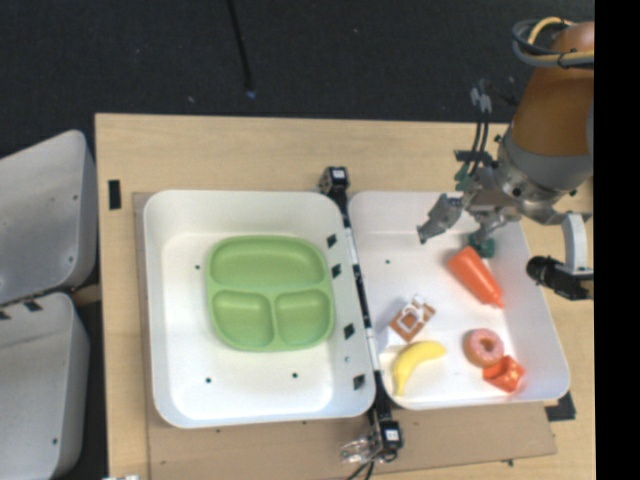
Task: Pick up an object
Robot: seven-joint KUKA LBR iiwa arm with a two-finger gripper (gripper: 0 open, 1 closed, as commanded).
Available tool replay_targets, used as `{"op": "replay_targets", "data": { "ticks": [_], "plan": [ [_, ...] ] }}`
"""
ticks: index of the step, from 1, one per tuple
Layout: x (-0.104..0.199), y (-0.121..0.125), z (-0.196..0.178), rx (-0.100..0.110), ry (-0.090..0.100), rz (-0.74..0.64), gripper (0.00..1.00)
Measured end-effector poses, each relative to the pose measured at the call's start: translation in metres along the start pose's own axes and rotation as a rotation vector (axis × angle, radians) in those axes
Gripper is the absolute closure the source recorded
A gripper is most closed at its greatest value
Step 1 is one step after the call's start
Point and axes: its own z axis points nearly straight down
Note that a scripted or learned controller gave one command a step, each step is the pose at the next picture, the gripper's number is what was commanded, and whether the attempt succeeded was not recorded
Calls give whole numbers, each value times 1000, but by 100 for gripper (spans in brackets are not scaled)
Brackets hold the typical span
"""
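Overhead slanted view of the bench with two white bins side by side. The left bin (170, 368) holds a green divided plate (268, 291). The right bin (400, 228) holds the candidate objects: an orange carrot (474, 275) at about 2 o'clock from the bin's centre, a small brown-and-white block (411, 318) near the centre, a yellow banana (415, 361) at 7 o'clock, a pink doughnut (484, 346) at 5 o'clock, and a red piece (504, 373) touching the doughnut at its 5 o'clock. The gripper (462, 221) hangs over the bin's far side, just beyond the carrot at its 11 o'clock; its fingers (436, 220) look spread apart and grasp nothing. The carrot is probably the nearest target: a good grasp would centre over its middle, turn the jaws across its narrow width, and descend straight.
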Motion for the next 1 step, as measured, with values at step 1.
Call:
{"op": "replay_targets", "data": {
  "ticks": [1],
  "plan": [
    [0, 2, -5, -10, -1, -1, 0]
  ]
}}
